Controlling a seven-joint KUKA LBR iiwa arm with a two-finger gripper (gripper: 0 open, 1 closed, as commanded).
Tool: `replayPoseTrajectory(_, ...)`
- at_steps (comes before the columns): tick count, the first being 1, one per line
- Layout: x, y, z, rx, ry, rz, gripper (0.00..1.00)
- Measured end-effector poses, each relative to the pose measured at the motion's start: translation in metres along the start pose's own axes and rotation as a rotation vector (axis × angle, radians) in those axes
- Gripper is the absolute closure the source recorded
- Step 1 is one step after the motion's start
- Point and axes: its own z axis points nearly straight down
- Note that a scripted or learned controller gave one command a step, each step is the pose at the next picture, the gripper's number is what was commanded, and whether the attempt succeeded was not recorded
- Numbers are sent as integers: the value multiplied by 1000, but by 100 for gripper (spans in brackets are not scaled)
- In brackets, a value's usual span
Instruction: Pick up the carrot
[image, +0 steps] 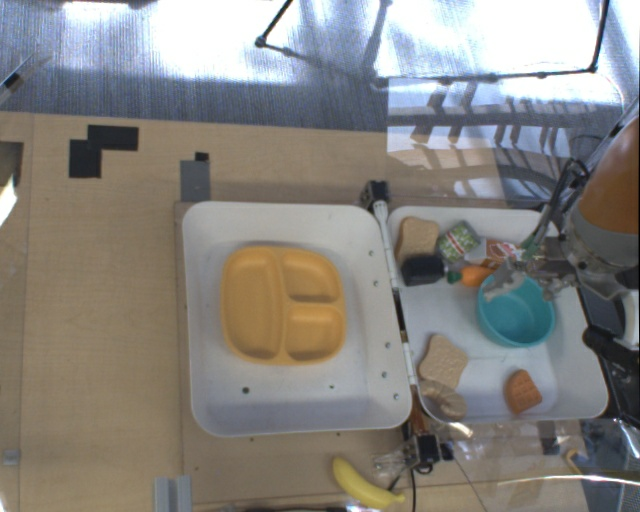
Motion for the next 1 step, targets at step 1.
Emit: replayPoseTrajectory(1,-29,53,121,-13,-4,-34,0)
